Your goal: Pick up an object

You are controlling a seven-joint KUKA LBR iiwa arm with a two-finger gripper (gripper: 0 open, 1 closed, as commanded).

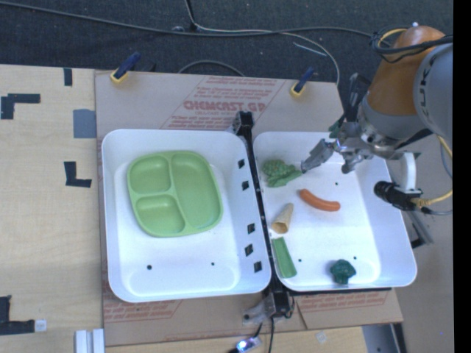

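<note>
Pincer (pixel 328 155) hangs over the right bin (pixel 383 226) near its 12 o'clock rim, fingers spread wide around nothing, one tip just beside a leafy green piece (pixel 278 172). Grey arm (pixel 412 72) slants in from 2 o'clock. Two white bins sit side by side on the desk (pixel 44 197). Five items lie in the right bin: leafy green, one orange sausage (pixel 319 200), one cone (pixel 282 217), one green stick (pixel 284 257), one broccoli (pixel 342 271) at 5 o'clock. The left bin (pixel 176 271) holds one green divided plate (pixel 174 193)
</note>
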